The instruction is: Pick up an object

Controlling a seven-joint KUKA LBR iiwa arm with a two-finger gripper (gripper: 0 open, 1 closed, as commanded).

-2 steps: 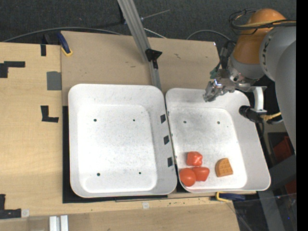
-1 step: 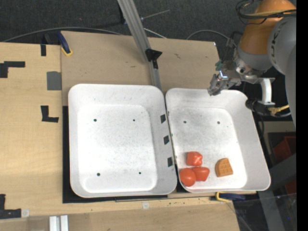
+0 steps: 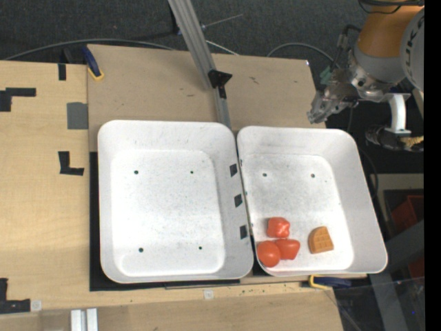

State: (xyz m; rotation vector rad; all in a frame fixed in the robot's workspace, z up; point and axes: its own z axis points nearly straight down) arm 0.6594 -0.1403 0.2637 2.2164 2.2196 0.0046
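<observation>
Wooden bench [image 3: 158,95], dark floor [image 3: 83,9]

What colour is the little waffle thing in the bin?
Golden orange-brown waffle piece, shown in the camera view.

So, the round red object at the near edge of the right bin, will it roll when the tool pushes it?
Probably a little. The round red object looks smooth and rounded, so it may roll or slip. It seems to touch another red piece and lies near the bin wall, which may stop it. It looks small, likely light.
</observation>
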